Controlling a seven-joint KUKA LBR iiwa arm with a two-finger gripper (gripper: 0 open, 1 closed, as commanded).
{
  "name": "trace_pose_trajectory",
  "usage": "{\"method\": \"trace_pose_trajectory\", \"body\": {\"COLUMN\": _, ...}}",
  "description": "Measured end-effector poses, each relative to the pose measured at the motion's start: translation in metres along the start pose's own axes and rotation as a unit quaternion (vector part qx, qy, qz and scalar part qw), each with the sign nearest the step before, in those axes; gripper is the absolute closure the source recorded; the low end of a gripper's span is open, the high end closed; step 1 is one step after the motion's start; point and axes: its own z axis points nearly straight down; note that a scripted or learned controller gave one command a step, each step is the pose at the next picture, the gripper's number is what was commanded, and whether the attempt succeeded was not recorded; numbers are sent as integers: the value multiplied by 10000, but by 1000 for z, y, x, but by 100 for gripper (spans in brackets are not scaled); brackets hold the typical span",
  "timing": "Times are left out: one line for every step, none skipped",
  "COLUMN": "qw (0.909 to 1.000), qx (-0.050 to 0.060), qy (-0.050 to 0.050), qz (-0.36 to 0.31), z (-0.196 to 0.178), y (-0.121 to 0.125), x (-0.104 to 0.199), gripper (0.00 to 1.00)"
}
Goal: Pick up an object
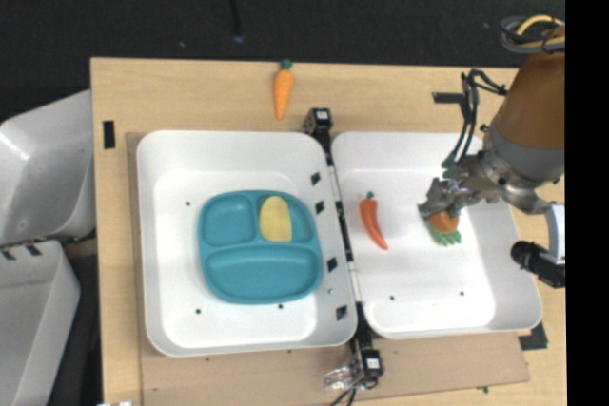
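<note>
Carrot (444, 227) under gripper (443, 204), clear of right bin (419, 314) walls

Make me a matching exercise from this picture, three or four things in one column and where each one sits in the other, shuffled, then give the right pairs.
Things:
1. orange carrot
2. red chili pepper
3. yellow potato-like piece
4. blue divided plate

Places:
A. in the right bin
B. on the bare bench behind the bins
C. in the left bin
D. in a plate compartment

Pairs: 1-B, 2-A, 3-D, 4-C
</note>
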Motion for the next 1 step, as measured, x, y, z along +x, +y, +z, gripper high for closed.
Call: {"method": "trace_pose_trajectory", "body": {"qw": 10000, "qx": 8, "qy": 0, "qz": 0, "z": -7, "y": 1, "x": 52, "gripper": 100}}
